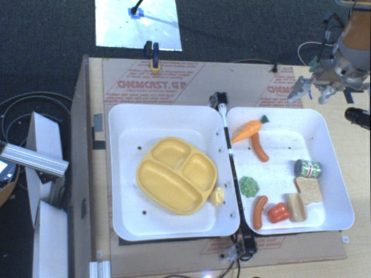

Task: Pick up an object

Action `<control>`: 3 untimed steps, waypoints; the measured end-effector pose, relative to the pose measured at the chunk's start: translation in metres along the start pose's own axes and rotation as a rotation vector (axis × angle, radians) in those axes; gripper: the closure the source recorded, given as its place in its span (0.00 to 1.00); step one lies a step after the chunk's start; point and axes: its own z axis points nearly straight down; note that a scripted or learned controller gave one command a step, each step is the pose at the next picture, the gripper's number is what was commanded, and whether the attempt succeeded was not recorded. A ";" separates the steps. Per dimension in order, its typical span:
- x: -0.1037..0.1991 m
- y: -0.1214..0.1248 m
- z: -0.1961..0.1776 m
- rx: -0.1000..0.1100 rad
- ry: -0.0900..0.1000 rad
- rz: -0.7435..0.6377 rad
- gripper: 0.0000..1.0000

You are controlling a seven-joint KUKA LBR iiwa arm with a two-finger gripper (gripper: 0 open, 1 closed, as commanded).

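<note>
Fingers of the gripper (313, 91) stand spread apart with nothing between them, above the bench beyond the far edge of the right bin (333, 133). That bin holds a carrot (246, 131), two sausages (259, 147) (259, 211), a green can (307, 168), broccoli (248, 185), bread (309, 190) and a red pepper (279, 212) — the left bin (124, 132) bears a yellow divided plate (175, 174)

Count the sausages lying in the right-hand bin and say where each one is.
2. One sausage lies near the bin's top left, just below the carrot. The other sausage lies at the bottom left, beside the red pepper. None looks hidden.
</note>
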 end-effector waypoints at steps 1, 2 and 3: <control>0.053 0.002 0.090 0.004 0.003 -0.002 0.00; 0.063 -0.005 0.163 -0.011 0.001 -0.001 0.00; 0.067 0.003 0.179 0.000 0.001 -0.002 0.00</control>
